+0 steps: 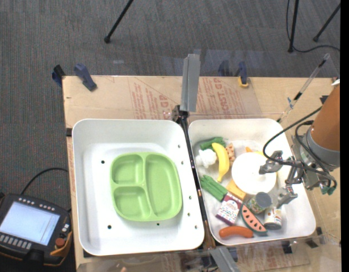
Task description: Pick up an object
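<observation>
Handheld screen (28, 222) on grey carpet (163, 27), cardboard-topped bench (140, 95)

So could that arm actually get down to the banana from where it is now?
Probably yes. The banana lies on top of the pile in the right bin, with nothing over it. The gripper hangs over the same bin, beyond the white plate, so a short move across looks open.

The grey KUKA arm (324, 143) reaches in from the right edge, its orange band uppermost at the frame's border and the grey wrist section below it. The two-finger metal gripper (282, 181) extends leftward from the wrist — its two fingers (270, 166) spread apart, one nearer the back, one nearer the front — with nothing between them.
</observation>
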Controlling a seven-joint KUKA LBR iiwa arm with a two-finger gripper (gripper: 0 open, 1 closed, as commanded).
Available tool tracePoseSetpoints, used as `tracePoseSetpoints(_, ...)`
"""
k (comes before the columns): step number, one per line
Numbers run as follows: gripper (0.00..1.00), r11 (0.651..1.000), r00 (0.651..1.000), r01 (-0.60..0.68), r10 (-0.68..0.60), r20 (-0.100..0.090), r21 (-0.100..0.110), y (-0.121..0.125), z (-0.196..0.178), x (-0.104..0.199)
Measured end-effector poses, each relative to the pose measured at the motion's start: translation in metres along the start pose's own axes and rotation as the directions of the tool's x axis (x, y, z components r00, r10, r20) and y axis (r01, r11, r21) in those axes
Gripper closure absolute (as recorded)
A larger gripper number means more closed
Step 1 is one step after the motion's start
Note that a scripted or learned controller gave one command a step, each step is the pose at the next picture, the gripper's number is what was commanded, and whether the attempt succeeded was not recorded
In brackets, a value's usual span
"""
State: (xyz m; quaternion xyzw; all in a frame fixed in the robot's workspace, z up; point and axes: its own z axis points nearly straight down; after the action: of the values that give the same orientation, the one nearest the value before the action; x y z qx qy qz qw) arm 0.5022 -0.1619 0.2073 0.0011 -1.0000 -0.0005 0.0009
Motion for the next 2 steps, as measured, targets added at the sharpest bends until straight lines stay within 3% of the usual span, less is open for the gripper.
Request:
tracePoseSetpoints(1, 0.0, 0.982, 0.982, -0.191, 0.191, -0.004, -0.001, 0.05, 0.105, -0.006)
tracePoseSetpoints(2, 0.0, 0.94, 0.94, -0.34, 0.34, 0.008, -0.001, 0.068, 0.113, -0.068)
